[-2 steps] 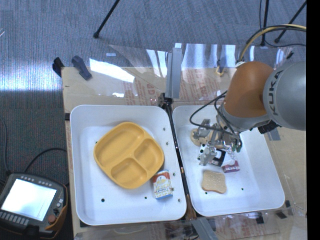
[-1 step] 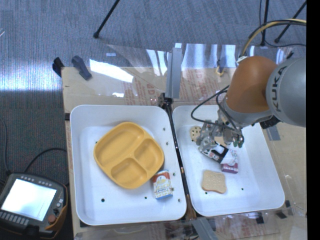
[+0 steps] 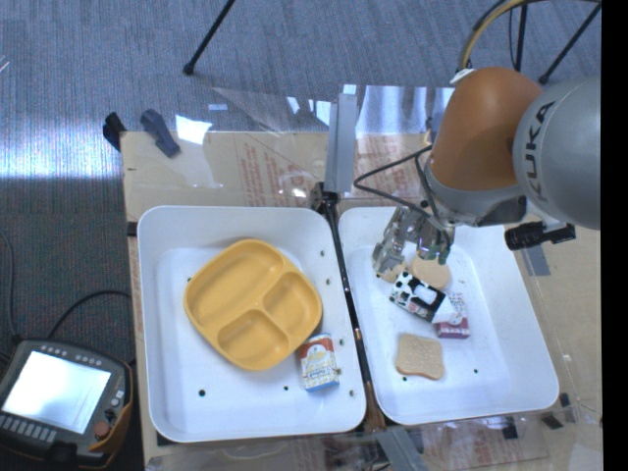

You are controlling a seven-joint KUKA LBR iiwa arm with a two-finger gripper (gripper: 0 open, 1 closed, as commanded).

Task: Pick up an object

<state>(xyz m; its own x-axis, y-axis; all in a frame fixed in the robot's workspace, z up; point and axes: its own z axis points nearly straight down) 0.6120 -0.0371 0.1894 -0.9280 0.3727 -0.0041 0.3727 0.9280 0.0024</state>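
A grey KUKA arm point(image 3: 549, 155) with an orange band is reaching in from the right and hanging over the upper left part of the right bin point(image 3: 510, 381), one of two shallow white bins sitting side by side on the bench. The left bin point(image 3: 167, 400) is holding a yellow divided plate point(image 3: 253, 304), tilted diagonally, and a small can with a blue and red label point(image 3: 319, 362) just beside the plate's lower right corner.

In the right bin, the gripper point(image 3: 412, 248) is pointing down, and its metal fingers point(image 3: 390, 255) are looking spread apart, with nothing visibly held between them. Just below the gripper, a black and white cow-patterned toy point(image 3: 418, 296) is lying on the bin floor, touching or nearly touching a tan round piece point(image 3: 432, 272) above it. A small red and white packet point(image 3: 453, 322) is lying just beside the toy on the right, and a slice of toast point(image 3: 420, 356) is lying apart from them, lower in the bin.

The cow toy is seeming the likeliest target, being nearest the fingers. To do this step well, the gripper would need to centre over one object alone, since the toy, tan piece and packet are crowding together, and close across the toy's narrow side. A grip catching two items at once, or only an edge, could slip on lifting.
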